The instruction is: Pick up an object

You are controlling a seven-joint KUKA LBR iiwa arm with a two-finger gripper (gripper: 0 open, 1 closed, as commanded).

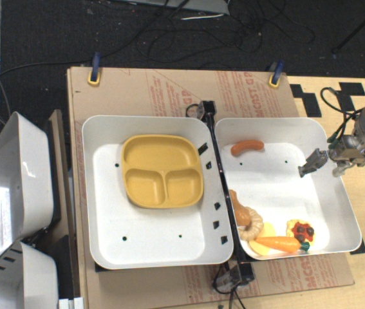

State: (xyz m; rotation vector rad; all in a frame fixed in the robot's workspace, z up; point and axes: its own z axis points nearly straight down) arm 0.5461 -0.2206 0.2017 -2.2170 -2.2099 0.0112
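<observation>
Sausage upper right bin, untouched; approach step. Tool at right rim, grip state unclear; must descend over target.

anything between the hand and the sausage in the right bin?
No. In the camera view the stretch from the hand to the sausage is bare white floor of the right bin. The other food lies lower, near the front edge.

Glossy white plastic bins, matt yellow plastic tray, cardboard bench
</observation>
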